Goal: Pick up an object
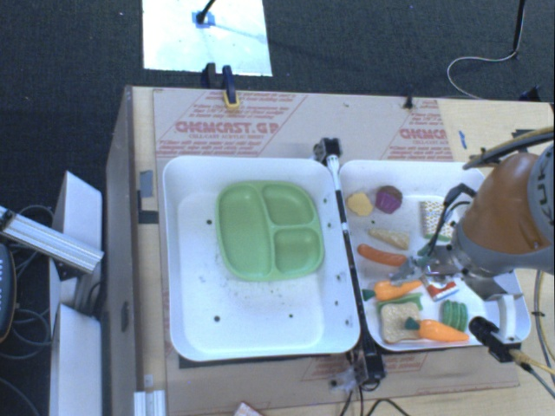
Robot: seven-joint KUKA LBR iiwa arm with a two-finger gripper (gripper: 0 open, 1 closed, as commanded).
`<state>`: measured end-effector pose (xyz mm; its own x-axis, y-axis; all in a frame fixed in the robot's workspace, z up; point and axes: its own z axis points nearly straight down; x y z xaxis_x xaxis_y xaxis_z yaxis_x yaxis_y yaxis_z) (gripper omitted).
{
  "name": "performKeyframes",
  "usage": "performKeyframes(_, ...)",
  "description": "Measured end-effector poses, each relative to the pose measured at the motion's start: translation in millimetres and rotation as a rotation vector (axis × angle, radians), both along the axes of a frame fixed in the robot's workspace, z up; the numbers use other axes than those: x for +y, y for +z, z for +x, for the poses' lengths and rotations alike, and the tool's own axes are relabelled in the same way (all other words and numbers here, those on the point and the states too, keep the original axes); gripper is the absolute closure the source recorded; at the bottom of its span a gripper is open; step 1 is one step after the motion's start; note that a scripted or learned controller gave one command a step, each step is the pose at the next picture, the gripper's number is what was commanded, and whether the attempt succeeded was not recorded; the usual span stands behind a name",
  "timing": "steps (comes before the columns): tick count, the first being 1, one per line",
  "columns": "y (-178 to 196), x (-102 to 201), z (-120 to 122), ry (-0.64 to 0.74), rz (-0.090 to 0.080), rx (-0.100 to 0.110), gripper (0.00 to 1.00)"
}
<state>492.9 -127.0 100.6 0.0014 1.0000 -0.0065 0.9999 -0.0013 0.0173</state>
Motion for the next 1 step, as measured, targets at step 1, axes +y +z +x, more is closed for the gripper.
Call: performKeyframes(1, 10.0, 0.6, 0.3, 0.001, 0.002, 0.001, 1.00)
